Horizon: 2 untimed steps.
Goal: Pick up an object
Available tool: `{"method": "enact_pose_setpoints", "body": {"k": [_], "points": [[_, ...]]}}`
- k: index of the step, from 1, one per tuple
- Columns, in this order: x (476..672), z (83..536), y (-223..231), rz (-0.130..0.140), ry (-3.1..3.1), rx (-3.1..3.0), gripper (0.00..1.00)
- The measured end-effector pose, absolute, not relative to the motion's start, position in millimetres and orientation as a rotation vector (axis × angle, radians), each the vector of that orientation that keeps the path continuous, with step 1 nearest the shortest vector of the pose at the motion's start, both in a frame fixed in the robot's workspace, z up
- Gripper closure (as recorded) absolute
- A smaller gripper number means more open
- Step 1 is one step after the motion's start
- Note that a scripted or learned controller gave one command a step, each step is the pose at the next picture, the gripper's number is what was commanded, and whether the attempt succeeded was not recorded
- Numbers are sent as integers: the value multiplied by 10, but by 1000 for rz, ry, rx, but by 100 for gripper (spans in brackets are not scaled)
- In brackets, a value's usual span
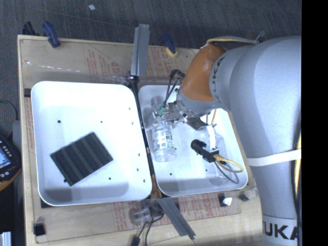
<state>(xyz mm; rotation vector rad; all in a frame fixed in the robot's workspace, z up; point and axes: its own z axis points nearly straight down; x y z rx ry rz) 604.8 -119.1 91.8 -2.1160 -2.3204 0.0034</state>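
The arm (256, 101) covered the right bin's (174, 181) 3 o'clock wall and much of its floor, and ran off the frame at 6 o'clock. The gripper's (165, 113) finger state could not be made out against a clear bottle (163, 141), whose outline blurred into the white floor.

White capital letters "UKA", the visible end of the KUKA brand name, stand on the grey body of the arm (271, 137) at the lower right of the camera view, cut off by the frame. Faint red printing runs along the edges of the wooden surface (82, 55) around the bins, too small and washed out to read. A clear plastic bottle (163, 140) in the right bin carries a pale label whose print cannot be made out.
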Motion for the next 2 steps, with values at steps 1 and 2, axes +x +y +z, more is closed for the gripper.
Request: {"method": "enact_pose_setpoints", "body": {"k": [1,2], "points": [[6568,938,-1157,7,-2392,-2048,0],[6574,1607,-1285,0,-2543,-1847,0]]}}
